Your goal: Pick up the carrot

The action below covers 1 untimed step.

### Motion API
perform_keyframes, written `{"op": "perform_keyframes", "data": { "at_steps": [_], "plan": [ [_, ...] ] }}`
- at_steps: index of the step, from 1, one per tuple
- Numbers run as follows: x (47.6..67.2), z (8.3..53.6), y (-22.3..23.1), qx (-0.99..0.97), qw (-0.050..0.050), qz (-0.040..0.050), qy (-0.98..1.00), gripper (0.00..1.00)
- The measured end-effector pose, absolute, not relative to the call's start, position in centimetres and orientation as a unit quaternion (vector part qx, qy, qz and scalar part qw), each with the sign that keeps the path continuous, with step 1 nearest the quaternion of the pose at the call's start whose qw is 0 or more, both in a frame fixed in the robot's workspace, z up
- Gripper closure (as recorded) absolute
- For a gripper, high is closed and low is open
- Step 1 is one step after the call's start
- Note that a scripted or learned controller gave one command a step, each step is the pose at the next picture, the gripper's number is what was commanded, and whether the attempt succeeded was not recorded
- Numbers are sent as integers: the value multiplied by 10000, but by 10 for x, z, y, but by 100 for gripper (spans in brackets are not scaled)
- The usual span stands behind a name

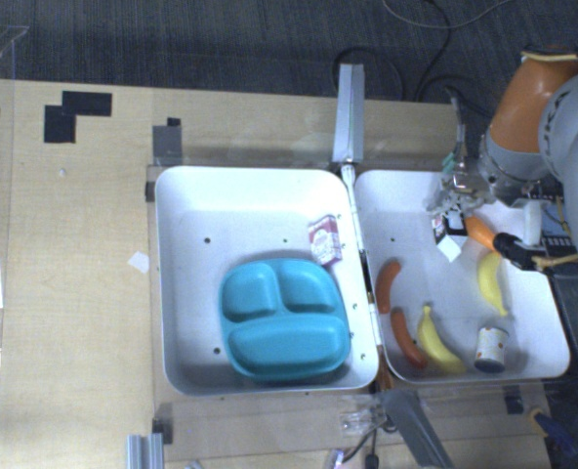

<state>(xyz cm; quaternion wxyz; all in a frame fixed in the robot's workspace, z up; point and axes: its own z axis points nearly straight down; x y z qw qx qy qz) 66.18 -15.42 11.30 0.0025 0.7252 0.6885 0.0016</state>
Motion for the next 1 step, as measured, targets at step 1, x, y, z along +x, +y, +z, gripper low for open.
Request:
{"op": "perform_keyframes", "data": {
  "at_steps": [1],
  "plan": [
    [647,99,-177,7376,31,24,6752,100]
  ]
}}
